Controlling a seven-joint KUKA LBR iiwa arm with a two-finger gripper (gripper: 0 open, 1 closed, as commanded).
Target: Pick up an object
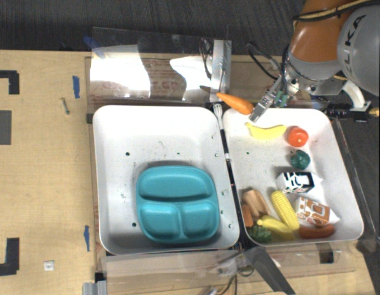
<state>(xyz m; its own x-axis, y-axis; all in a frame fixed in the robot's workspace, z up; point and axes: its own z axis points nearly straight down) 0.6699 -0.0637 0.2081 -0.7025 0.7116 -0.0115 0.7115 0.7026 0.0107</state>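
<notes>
My gripper (261, 110) hangs over the back left corner of the right bin (346, 183), reaching down from the grey and orange arm at the upper right. An orange carrot (234, 103) lies at the back rim between the two bins, its right tip touching or almost touching the gripper's end. I cannot tell whether the carrot is held. Just below the gripper lies a yellow banana (266, 131), with a red tomato (297, 136) to its right.
The right bin also holds a dark green ball (299, 160), a black-and-white toy (297, 180), corn (284, 209), a brown roll (254, 203), a patterned box (314, 212) and a sausage (315, 230). A teal divided plate (177, 203) lies in the left bin (116, 140).
</notes>
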